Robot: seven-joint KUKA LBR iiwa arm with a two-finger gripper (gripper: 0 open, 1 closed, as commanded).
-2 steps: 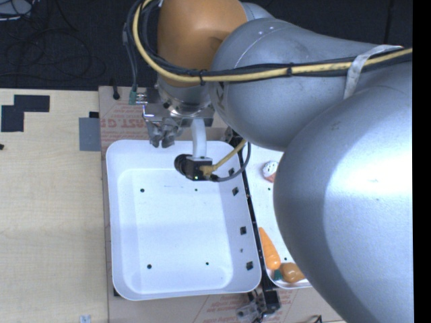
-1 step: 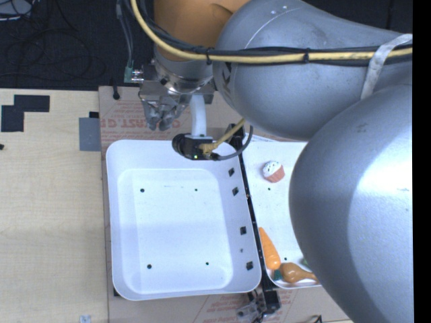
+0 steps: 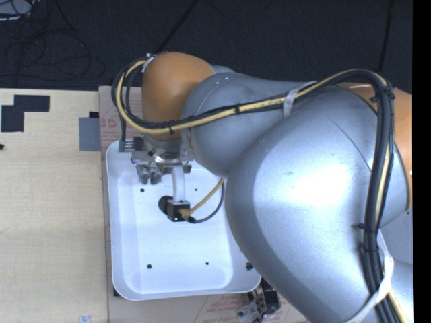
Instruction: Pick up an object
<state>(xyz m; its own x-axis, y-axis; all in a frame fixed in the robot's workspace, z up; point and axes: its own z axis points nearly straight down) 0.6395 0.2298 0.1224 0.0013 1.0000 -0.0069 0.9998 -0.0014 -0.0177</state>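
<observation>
You have one gripper low over the upper-left part of one white bin. How far open it is, and whether it has hold of anything, you cannot tell (the wrist hides that). Where the object to pick lies, and which way it points, you cannot tell either. Four small dark dots mark the bin floor. One grey rectangle lies on the counter.
</observation>
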